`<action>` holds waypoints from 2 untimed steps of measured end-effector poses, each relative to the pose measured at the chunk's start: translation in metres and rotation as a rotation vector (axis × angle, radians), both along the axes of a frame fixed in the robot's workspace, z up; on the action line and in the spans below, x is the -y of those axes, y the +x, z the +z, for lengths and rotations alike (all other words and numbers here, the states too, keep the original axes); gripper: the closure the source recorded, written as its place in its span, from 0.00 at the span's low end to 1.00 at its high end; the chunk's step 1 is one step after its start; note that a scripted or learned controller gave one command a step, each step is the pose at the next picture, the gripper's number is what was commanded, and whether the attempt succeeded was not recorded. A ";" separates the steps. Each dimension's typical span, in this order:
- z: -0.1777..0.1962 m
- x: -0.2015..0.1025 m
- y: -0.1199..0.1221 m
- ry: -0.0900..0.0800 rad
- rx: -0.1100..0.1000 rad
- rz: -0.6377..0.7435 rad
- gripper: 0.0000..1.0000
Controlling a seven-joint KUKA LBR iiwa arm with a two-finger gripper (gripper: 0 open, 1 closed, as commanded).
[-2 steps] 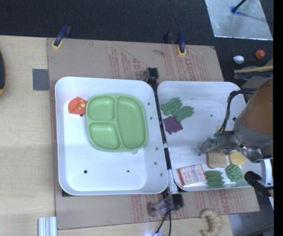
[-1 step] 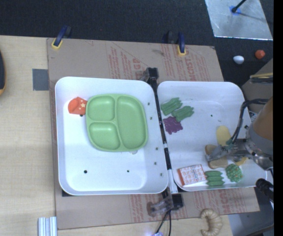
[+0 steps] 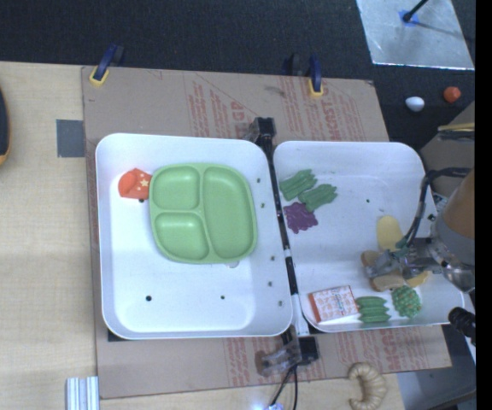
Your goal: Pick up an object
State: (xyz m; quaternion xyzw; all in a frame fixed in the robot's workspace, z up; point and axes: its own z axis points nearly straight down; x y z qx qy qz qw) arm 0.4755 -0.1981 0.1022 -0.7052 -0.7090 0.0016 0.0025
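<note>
The gripper [image 3: 400, 263] is down in the right bin [image 3: 348, 156], near its right wall and front corner, among a brown piece [image 3: 381, 261] and a yellow piece [image 3: 389, 229]. Whether it has hold of anything I cannot tell. It looks like the grasping step; next comes a straight lift. The wall is tight beside it, and green beans [image 3: 372, 308] and a small carton [image 3: 332, 304] crowd the front edge. The bin's middle lies open.

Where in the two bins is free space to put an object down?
Left bin: bare floor below the green plate. Right bin: bare middle, between purple toy and yellow piece. Crowded: lower right corner, around the gripper.
</note>
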 end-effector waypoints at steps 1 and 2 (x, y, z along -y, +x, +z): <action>0.059 -0.066 0.031 -0.001 0.007 0.006 1.00; 0.103 -0.151 0.060 0.001 0.008 0.007 1.00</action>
